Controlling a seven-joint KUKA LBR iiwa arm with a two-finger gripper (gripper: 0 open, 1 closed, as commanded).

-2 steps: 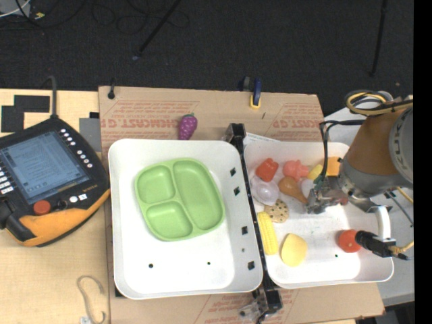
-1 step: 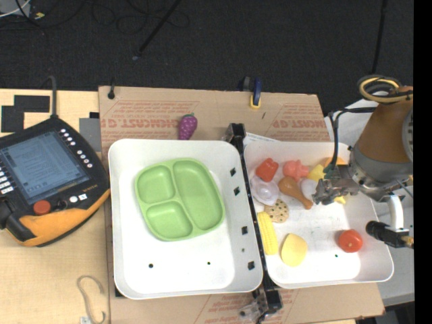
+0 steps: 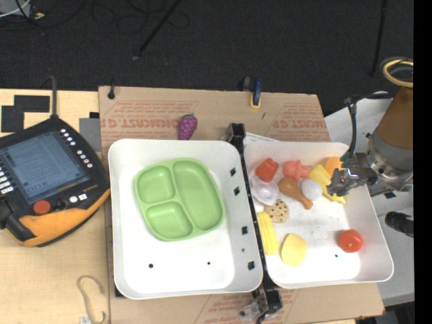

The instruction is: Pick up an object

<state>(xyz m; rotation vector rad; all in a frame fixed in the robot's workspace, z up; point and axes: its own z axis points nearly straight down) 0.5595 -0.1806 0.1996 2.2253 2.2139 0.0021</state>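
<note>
The right bin (image 3: 368, 265) holds several toy foods: a red tomato (image 3: 349, 240), a yellow lemon (image 3: 293, 250), a corn cob (image 3: 266, 233), a cookie (image 3: 277, 212), a brown drumstick (image 3: 293, 189), a white egg (image 3: 311, 189), a red-orange piece (image 3: 266, 169), a pink piece (image 3: 295, 169), and orange (image 3: 332, 164) and yellow pieces (image 3: 319, 175). My gripper (image 3: 342, 179) reaches in from the right and sits low over the bin's upper right corner. It is right against a yellow piece (image 3: 335, 193), which it partly hides.
The left bin (image 3: 128, 262) holds a green divided plate (image 3: 179, 198). A purple grape bunch (image 3: 187, 126) lies on the cardboard behind the bins. A teach pendant (image 3: 47, 174) rests at the far left. A black divider (image 3: 246, 214) runs between the bins.
</note>
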